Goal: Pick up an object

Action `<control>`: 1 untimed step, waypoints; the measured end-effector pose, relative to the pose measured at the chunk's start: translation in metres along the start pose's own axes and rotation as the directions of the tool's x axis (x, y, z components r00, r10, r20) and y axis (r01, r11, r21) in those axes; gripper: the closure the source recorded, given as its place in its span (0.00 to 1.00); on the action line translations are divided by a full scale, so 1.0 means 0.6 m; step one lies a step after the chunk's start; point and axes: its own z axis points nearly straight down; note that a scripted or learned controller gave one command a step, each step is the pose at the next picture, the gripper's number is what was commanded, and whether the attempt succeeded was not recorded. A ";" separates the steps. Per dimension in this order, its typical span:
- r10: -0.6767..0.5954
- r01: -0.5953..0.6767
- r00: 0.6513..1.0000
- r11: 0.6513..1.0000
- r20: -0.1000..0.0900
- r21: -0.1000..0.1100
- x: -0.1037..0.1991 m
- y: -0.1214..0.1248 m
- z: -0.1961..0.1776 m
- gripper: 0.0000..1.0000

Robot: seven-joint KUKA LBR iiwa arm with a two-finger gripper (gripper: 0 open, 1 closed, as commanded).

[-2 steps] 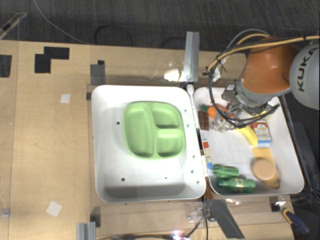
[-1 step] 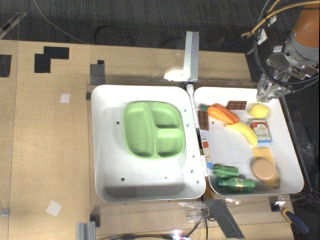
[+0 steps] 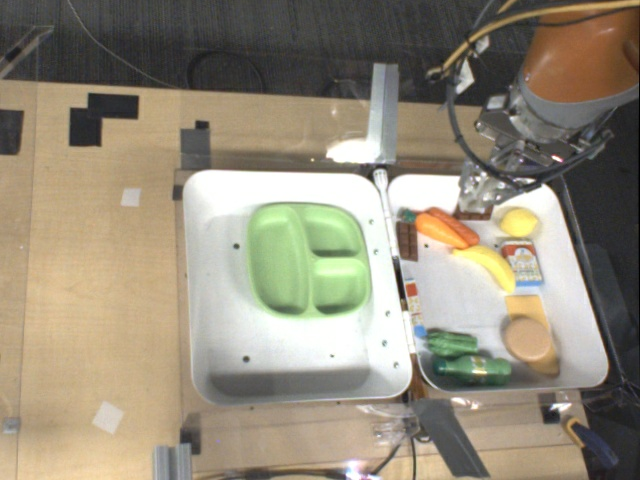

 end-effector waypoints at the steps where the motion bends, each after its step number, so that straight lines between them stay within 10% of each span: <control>1: 0.063 -0.063 0.998 0.998 0.000 0.001 -0.061 0.114 -0.008 1.00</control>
